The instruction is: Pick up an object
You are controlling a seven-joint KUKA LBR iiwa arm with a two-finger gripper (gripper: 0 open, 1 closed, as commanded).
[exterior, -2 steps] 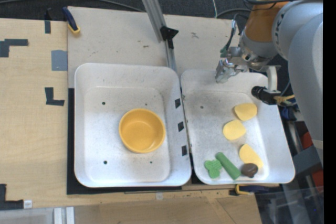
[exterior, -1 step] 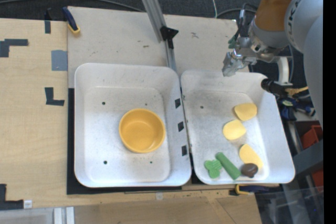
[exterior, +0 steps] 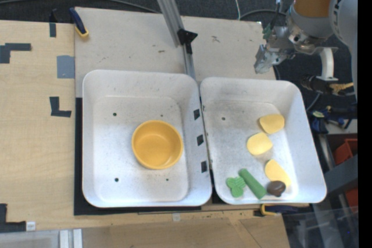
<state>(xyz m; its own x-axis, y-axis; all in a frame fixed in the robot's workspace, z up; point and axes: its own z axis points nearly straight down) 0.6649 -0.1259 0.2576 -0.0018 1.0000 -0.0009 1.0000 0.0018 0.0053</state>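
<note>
Yellow bowl (exterior: 157,144) mid left bin (exterior: 93,125), rims clear; jaws (exterior: 264,61) beyond right bin (exterior: 302,125) rim, state unclear.

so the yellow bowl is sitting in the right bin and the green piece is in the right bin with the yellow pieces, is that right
Not quite. The camera view shows the yellow bowl in the left bin, not the right one. The rest holds: the green piece lies in the right bin with the yellow pieces.

You get bright, even overhead light; the white bins (exterior: 87,125) glare slightly, shadows stay soft, and focus holds throughout.
</note>
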